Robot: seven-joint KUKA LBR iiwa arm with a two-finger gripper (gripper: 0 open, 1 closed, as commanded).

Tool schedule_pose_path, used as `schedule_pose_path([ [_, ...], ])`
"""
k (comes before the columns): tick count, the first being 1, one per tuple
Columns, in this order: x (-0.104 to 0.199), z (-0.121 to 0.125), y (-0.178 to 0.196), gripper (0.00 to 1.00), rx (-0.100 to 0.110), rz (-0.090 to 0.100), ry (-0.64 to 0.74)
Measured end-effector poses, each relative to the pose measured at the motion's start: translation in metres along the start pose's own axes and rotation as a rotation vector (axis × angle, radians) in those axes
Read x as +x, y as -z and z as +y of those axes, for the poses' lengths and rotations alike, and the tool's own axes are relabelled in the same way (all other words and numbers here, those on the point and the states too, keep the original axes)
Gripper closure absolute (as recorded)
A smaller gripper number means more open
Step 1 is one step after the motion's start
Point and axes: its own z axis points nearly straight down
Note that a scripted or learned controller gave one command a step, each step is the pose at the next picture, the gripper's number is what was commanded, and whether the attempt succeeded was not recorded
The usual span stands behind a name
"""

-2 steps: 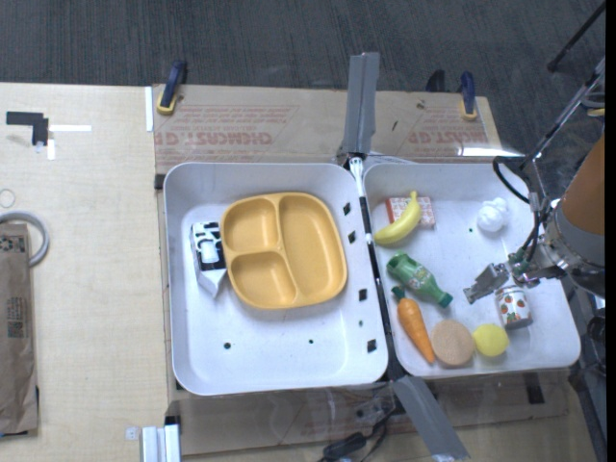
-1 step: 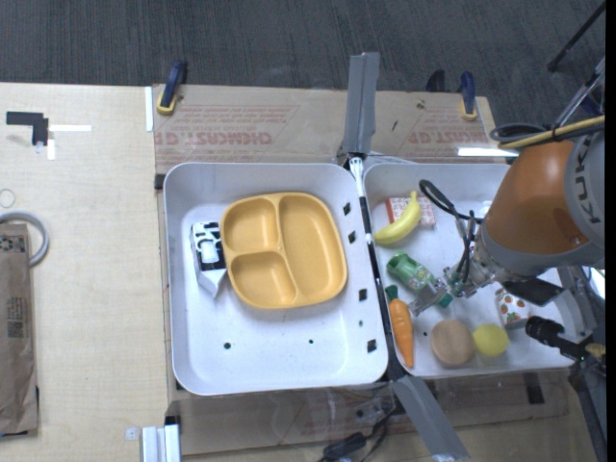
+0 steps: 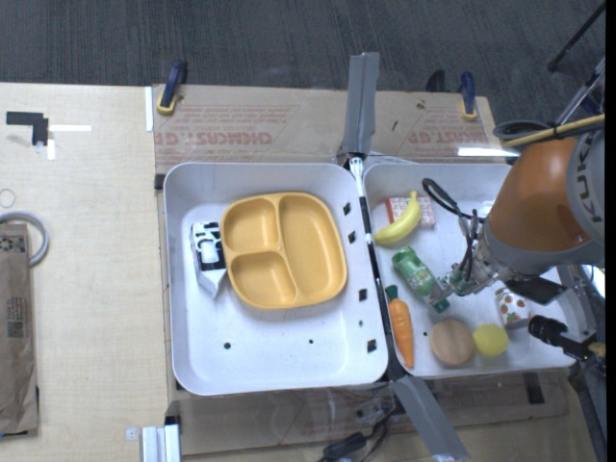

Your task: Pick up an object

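Arm over the right bin, with its gripper low beside the green bottle.

The green bottle lies flat in the right bin, its long axis from far-left to near-right, the dark cap end toward the gripper; if they touch, I cannot tell, and I cannot tell either how the pincer stands. Around it: a banana on a red-white packet at the far side, a carrot along the left wall with its tip toward the near side, a brown round object and a yellow ball near. The left bin holds a yellow divided plate and a black-white box. Both bins rest on cardboard with red print, too blurred to read; the bench is light wood, and dark carpet is beyond.
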Motion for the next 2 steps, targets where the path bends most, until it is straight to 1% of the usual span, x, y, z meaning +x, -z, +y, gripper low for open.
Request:
schedule_pose_path([
  [1,0.016,0.037,0.121,1.00,-0.004,-0.004,-0.199],
  [2,0.068,0.032,0.088,1.00,-0.002,-0.004,-0.457],
])
